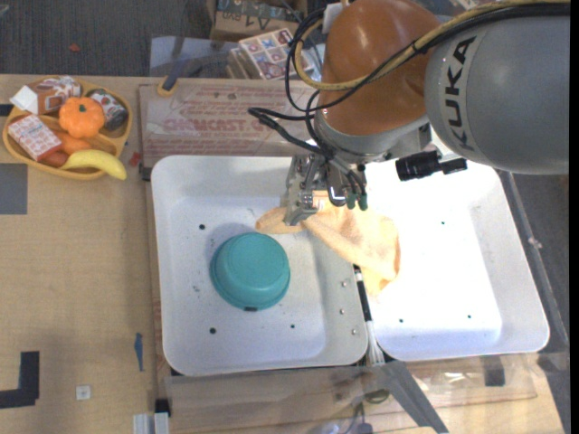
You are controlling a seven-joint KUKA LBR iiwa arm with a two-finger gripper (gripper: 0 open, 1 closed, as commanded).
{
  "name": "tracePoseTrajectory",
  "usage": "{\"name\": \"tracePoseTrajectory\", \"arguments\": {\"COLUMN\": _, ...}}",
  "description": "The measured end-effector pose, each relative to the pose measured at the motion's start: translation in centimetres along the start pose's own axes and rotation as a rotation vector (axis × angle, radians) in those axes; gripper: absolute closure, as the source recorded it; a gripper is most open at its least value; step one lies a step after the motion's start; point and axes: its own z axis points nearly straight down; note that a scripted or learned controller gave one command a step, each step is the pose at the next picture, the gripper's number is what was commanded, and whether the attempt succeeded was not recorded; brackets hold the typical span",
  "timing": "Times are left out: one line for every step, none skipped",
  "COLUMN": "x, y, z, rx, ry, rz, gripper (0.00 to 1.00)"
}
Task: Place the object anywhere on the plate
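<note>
The grey arm (507,89) bears the brand name "KUKA" in black letters.

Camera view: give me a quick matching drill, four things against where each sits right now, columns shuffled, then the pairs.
Things:
1. teal plate
2. yellow cloth
3. pincer
4. fruit basket

Places:
A. on the bench at the far left, outside both bins
B. draped across the divide between the two bins
C. upside down in the left bin
D. over the cloth's upper left end, near the left bin's back edge

Pairs: 1-C, 2-B, 3-D, 4-A
</note>
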Motion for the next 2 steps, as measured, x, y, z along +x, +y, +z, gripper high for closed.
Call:
{"name": "tracePoseTrajectory", "arguments": {"x": 2.06, "y": 4.66, "z": 0.92, "rx": 0.0, "ry": 0.001, "rz": 0.001, "gripper": 1.0}}
{"name": "tracePoseTrajectory", "arguments": {"x": 2.03, "y": 4.65, "z": 0.87, "rx": 0.0, "ry": 0.0, "rz": 0.001, "gripper": 0.0}}
